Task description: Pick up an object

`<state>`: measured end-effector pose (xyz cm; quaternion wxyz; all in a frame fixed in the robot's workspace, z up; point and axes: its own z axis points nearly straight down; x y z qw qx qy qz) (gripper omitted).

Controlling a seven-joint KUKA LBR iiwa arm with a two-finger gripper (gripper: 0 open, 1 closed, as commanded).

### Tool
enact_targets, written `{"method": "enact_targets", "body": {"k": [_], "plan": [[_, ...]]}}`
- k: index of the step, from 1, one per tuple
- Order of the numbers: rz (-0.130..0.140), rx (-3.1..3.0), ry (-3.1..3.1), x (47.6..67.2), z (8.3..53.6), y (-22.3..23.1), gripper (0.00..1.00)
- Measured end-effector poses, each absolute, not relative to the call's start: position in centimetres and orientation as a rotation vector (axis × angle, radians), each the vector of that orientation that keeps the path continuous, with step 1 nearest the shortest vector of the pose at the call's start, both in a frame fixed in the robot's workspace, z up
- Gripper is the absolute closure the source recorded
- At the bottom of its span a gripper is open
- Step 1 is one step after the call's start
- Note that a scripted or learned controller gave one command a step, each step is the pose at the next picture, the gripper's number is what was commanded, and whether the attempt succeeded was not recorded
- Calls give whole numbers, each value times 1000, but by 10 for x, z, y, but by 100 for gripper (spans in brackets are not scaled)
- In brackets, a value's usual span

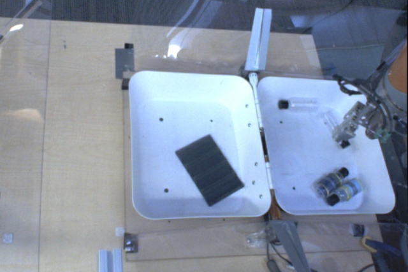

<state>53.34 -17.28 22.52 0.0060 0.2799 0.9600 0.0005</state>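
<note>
Gripper (pixel 345 135): hovering in the right white bin (pixel 299 162); finger state, I cannot tell.
Nearest target: small dark-capped bottles (pixel 336 187), lying just below it.
Advice: centring over one bottle before descending.

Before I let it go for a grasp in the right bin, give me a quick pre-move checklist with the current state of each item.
1. Gripper over the right bin: ok, it sits above the bin's right side.
2. Nothing held already: cannot tell, the fingers are too blurred to read.
3. Targets present: ok, a clear tube with a black cap lies near the far edge, and two small bottles lie side by side near the front right corner.
4. Gripper lined up on a target: not ok, it is between the tube and the bottles, over bare bin floor.
5. Left bin item: ok, the dark flat pad lies apart from the arm.
</note>
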Motion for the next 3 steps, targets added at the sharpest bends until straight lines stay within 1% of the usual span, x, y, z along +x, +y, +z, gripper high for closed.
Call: {"method": "enact_targets", "body": {"k": [1,2,3], "plan": [[4,845,3014,558,236,-115,100],[6,916,2996,659,220,-44,100],[12,907,2986,662,233,-43,100]]}}
